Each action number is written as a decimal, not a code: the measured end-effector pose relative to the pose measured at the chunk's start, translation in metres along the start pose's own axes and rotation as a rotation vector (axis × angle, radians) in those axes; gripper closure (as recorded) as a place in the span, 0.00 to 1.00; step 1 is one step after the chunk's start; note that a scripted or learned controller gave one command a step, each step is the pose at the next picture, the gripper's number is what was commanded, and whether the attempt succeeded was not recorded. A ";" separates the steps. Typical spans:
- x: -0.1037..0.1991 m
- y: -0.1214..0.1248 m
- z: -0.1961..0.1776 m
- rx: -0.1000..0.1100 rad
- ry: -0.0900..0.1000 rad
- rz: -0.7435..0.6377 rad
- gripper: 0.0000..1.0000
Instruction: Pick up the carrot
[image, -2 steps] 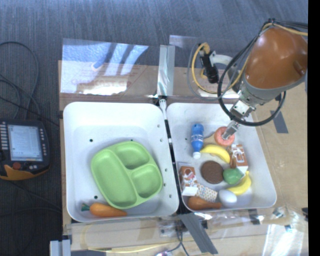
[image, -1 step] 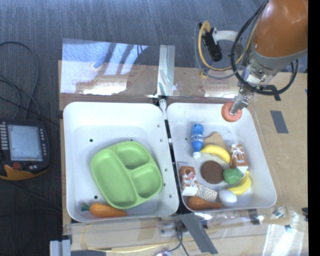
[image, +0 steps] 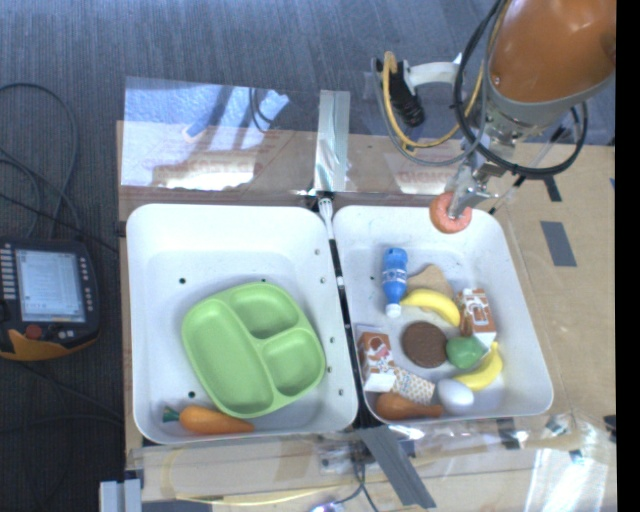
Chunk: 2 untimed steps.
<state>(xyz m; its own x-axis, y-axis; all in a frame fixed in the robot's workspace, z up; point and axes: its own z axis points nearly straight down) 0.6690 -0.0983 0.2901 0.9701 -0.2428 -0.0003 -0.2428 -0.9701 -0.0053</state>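
My jaws hang over the far rim of the right bin, and something round and orange-pink sits right at their tips; whether I actually have it pinched or how wide I stand, I cannot tell from here. Going left to right: the carrot lies in the left bin, in its near left corner, just beside the green divided plate. In the right bin a blue bottle and a banana lie among other toy food. The carrot looks like light, stiff, smooth plastic, likely slippery; I judge the thick middle the best place to grip, jaws set across its length.
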 end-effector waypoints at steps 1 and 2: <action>0.001 0.007 0.022 0.000 -0.002 -0.045 1.00; 0.008 0.035 0.038 -0.001 -0.002 -0.044 1.00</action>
<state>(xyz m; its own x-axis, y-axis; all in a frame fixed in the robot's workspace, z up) 0.6683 -0.1336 0.2523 0.9797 -0.2003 -0.0020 -0.2003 -0.9797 -0.0046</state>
